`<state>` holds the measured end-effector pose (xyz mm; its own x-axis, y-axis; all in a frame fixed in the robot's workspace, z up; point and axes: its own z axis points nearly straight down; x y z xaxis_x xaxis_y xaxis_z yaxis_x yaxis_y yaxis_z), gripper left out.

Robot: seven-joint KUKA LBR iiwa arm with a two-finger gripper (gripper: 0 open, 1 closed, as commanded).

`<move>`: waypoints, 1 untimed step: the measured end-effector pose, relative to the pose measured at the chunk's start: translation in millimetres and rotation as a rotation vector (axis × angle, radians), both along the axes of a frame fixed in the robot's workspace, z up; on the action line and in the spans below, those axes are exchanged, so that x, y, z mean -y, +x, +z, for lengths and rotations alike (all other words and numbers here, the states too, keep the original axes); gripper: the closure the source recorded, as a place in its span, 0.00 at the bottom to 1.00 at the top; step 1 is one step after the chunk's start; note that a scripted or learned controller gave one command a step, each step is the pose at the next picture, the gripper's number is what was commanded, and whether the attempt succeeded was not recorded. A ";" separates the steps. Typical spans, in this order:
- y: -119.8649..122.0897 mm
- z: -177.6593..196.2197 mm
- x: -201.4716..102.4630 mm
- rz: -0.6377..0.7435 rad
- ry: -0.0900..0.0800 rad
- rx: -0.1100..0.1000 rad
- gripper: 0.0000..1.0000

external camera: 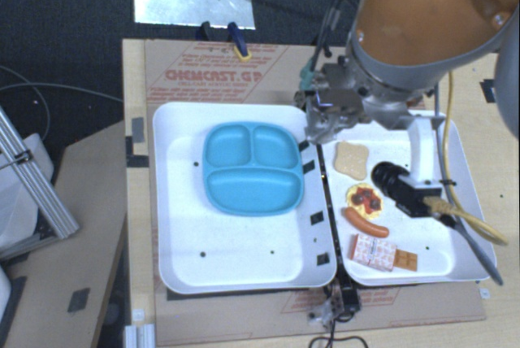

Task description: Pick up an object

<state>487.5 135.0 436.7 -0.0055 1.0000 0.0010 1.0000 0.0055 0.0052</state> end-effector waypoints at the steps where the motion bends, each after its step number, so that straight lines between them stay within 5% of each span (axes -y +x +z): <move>1: -1.5 -105.7 -39.3 0.000 -0.002 -0.011 1.00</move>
